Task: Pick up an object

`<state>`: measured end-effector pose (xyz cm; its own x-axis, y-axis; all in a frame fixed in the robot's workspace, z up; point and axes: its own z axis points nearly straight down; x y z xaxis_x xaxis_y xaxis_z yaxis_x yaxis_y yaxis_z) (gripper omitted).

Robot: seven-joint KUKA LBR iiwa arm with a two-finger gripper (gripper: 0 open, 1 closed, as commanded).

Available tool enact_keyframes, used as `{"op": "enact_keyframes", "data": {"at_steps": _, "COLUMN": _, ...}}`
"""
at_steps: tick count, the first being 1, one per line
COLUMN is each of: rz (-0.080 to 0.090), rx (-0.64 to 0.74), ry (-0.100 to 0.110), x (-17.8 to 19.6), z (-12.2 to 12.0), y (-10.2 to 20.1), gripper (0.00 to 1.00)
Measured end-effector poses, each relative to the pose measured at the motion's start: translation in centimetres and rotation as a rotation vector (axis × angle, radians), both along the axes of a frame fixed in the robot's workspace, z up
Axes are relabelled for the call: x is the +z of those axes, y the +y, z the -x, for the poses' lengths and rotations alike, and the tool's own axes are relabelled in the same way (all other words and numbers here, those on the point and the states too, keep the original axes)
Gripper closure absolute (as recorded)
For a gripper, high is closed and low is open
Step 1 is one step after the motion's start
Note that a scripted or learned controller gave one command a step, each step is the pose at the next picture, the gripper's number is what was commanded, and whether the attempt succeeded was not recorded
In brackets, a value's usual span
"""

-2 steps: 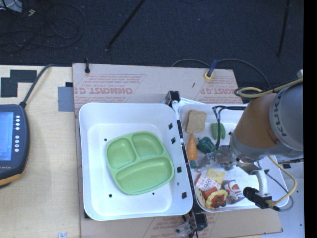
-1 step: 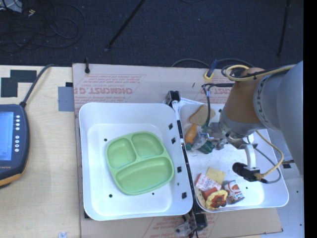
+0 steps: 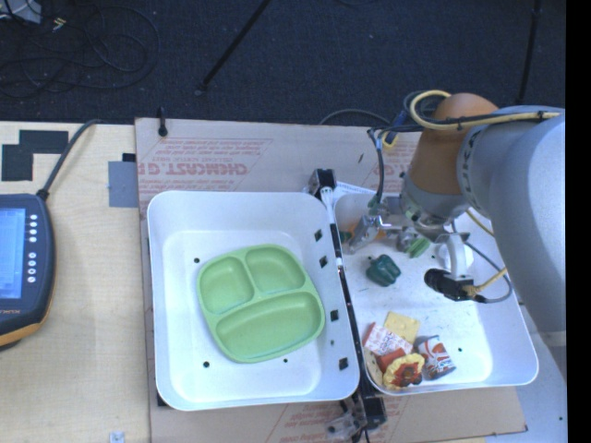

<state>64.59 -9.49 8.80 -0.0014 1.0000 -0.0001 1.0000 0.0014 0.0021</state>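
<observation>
- Arm comes in from the right, orange band above the wrist, hunched low over the back of the right bin.
- End effector sits down near the bin floor at the back-left corner, just right of the divider between the bins. Can't tell whether it's open or closed; too much clutter and cabling around the tip.
- Dark green object lies on the right bin floor just in front of the end effector, apart from it, not gripped.
- Small light-green piece next to the wrist hardware; contact unclear.
- Front-left corner of the right bin: yellow wedge, plus a cluster of red/white toy food pieces touching each other.
- Left bin holds a green compartment tray, lying flat, roughly centred, slightly rotated.
- Teach pendant on the bench at far left, well apart from the bins.
</observation>
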Motion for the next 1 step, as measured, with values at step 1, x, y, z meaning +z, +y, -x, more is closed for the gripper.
{"op": "enact_keyframes", "data": {"at_steps": 1, "rz": -0.001, "rx": -0.003, "ry": 0.008, "x": -0.06, "z": 4.12, "y": -0.90, "gripper": 0.00}}
